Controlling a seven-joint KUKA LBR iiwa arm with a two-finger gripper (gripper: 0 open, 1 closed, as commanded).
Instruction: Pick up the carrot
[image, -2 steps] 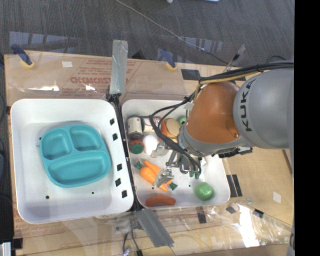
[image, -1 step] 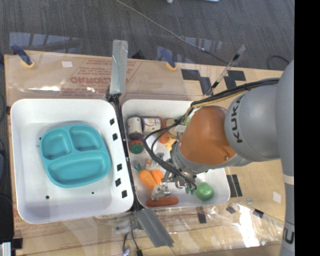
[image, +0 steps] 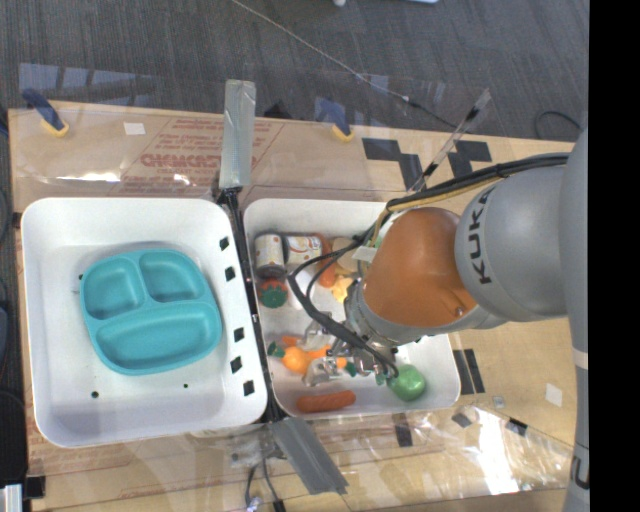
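Several small toy foods crowd the orange carrot (image: 297, 358); the tool (image: 340, 365) hovers beside it, grip state unclear, and may snag a neighbour instead.

Carrot (image: 296, 361) hemmed by sausage (image: 325, 402), green ball (image: 408, 384), bin wall (image: 262, 340)

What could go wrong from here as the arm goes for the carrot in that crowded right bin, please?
1. The carrot lies close among other items, so the gripper may catch a neighbour such as the red sausage.
2. It sits near the right bin's left wall, which may block a finger.
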